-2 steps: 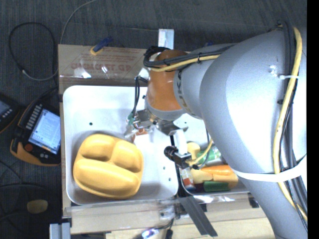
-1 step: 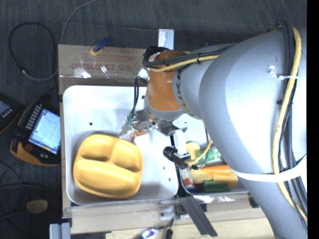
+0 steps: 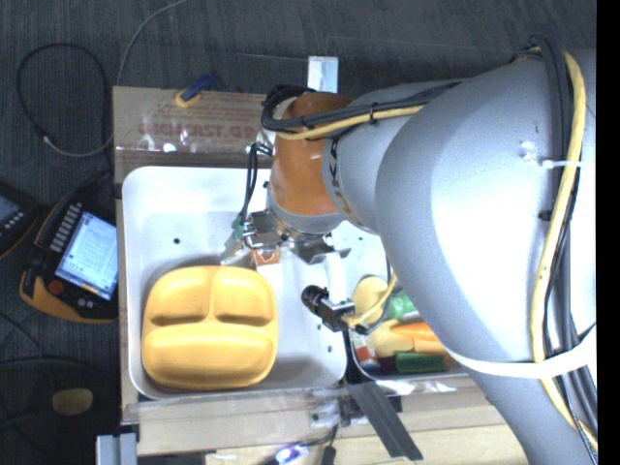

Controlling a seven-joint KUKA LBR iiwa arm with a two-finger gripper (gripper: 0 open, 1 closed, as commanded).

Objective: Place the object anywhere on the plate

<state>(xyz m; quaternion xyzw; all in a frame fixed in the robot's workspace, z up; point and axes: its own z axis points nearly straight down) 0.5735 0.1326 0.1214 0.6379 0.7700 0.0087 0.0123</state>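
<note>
A yellow plate [image 3: 208, 325] with three moulded sections lies in the front part of the left white bin [image 3: 170, 223]. My gripper [image 3: 256, 244] hangs just beyond the plate's far edge, under the orange wrist band. A small orange-brown thing [image 3: 265, 256] shows right at the gripper's tip, close to the plate's rim. Whether it is gripped or just lies there, I cannot tell. The big grey arm covers most of the right bin.
Several toy foods crowd the right bin's near left corner: a yellow piece [image 3: 370, 294], a green one [image 3: 403, 306], an orange one [image 3: 419, 336] and a dark green one [image 3: 418, 362]. Bare bin floor lies left of the gripper. A teach pendant [image 3: 82, 255] rests on the floor at left.
</note>
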